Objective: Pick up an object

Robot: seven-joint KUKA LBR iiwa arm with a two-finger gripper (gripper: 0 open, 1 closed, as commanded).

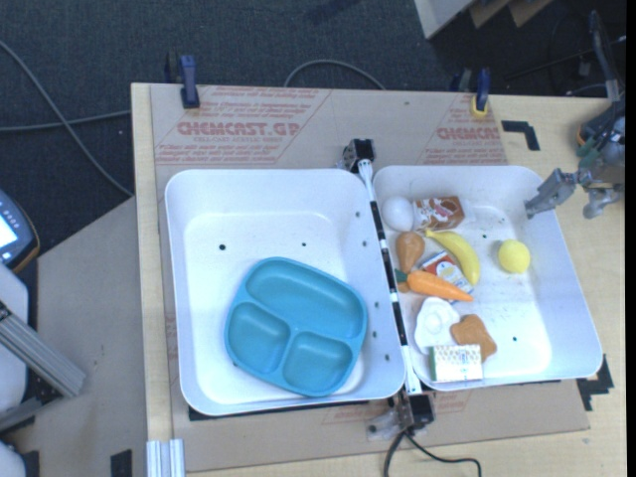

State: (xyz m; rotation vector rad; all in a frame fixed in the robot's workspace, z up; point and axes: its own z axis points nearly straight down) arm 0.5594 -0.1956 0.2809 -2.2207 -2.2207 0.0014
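On the desk [248, 127] the left bin [199, 202] carries a blue divided tray [295, 325], lying toward the bin's five o'clock with its three compartments facing up. Black clips hold the two bins together along their shared edge.

In the right bin [556, 296], the objects crowd against the left wall. At about eleven o'clock sits a white egg [397, 213], with a small printed packet [440, 211] just beside it. Below them a tan pear-like piece [409, 249] touches a banana [459, 254], and an orange carrot [437, 286] lies across the pile under them. Toward seven o'clock a white piece that may be a fried egg [434, 320] rests against a brown cookie-like shape [474, 333], with a small boxed item [457, 364] at the bin's lower rim. A yellow lemon [514, 256] sits apart, near the bin's middle.

At about two o'clock the hand [556, 193] hovers over the bin's rim, well apart from the lemon; I cannot tell how its fingers stand, and nothing shows in it.
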